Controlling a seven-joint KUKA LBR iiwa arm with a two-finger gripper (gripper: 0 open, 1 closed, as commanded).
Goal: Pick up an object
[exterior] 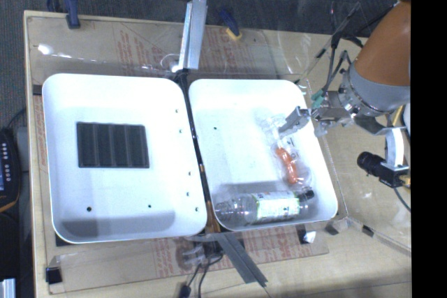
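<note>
Seen from above: two shallow white bins side by side on a bench, the left bin (112, 220) bearing a dark ribbed rectangular pad (112, 145). In the right bin (230, 108), a clear plastic bottle with a green label (265, 206) on its side along the near wall, dark cap toward the right, and just above it an orange item in a clear wrapper (288, 157) near the right wall. Gripper (297, 119) poised over that bin's upper right corner, at the wrapper's top end (jaw state impossible to tell from this angle). Nothing visibly held. Likely trouble ahead: slippery film sliding out of a pinch, or fingers fouling the bin wall so close by; also a round bottle rolling away if nudged.
</note>
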